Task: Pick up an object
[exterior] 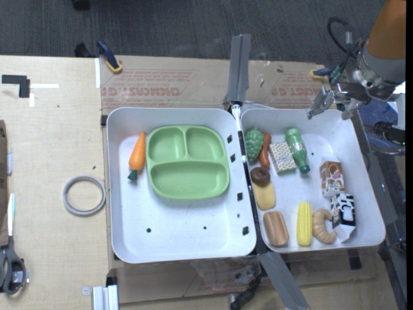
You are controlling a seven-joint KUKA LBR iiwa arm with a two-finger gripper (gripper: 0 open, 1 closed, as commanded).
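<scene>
Jaws hang apart and grip nothing: the gripper hovers over the far right corner of the right bin, its two thin fingers spread and pointing down and leftward into the bin. Nothing sits between them.

Taking that bin as the landmark, the nearest candidate is the green bottle, which lies toward the bin's far middle, down and left of the gripper and well apart from it. Its long axis runs roughly from far to near with a slight tilt, cap end toward the near side. Judged from this, a pick calls for a reach left and down, with the fingers closing across the bottle's narrow width.

Just left of the bottle in the same bin lies a small patterned box, then a red pepper and a green bunch at the bin's left wall. A carton rests by the bin's right side, closer to the gripper's line straight down. Corn, a croissant, a hot dog bun and a black-and-white carton crowd the near edge.

The arm's upper part is cut off at the frame's top right corner, and cables blur the wrist. The fingertips are thin and hard to make out against the bin rim, so their height above the bin cannot be told.
</scene>
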